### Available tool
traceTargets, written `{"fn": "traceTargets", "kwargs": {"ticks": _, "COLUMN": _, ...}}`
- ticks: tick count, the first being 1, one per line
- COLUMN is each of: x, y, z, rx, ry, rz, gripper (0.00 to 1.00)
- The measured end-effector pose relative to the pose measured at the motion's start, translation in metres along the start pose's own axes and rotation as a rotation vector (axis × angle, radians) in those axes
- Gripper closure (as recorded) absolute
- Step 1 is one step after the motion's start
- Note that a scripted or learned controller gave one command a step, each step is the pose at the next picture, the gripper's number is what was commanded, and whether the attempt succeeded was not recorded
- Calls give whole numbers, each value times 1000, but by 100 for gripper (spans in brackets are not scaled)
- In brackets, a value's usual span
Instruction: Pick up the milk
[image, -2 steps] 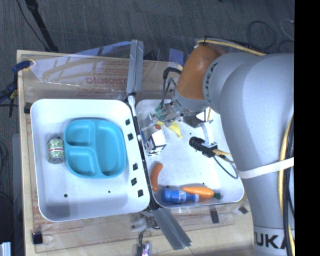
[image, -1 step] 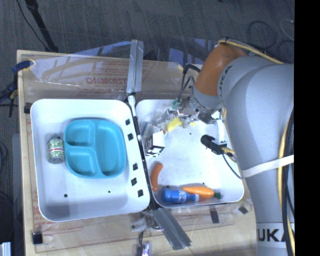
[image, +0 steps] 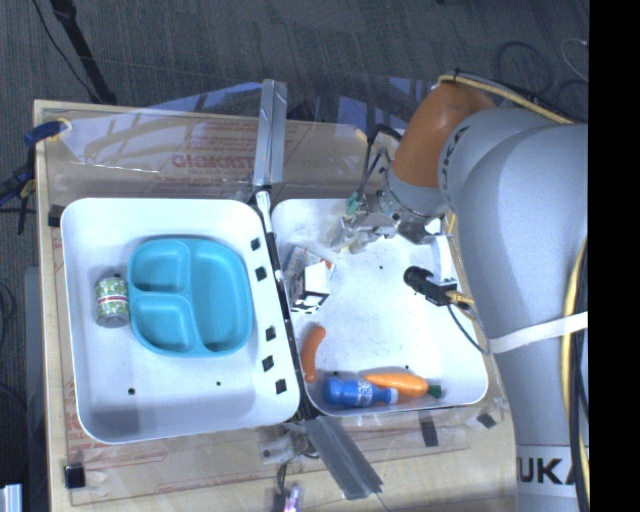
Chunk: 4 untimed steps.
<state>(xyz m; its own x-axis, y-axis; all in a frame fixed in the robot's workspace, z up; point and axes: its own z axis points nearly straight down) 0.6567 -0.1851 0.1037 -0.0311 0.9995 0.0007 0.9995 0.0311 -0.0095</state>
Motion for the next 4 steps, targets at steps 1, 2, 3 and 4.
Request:
{"fn": "traceTargets", "kwargs": {"ticks": 1, "x": -12, "y": 1, "z": 10, "rx": -8, "ry": 1, "rz": 161, "gripper": 100}}
{"fn": "traceTargets", "kwargs": {"ticks": 2, "x": -10, "y": 2, "z": 0, "rx": -7, "ry": 1, "rz": 154, "gripper": 100}}
{"fn": "traceTargets", "kwargs": {"ticks": 3, "x": -9, "y": 2, "z": 0, "rx": -6, "ry": 1, "rz": 153, "gripper": 0}}
{"fn": "traceTargets", "kwargs": {"ticks": 4, "x": 87, "y": -24, "z": 7, "rx": -20, "ry": -10, "rz": 438, "gripper": 0}}
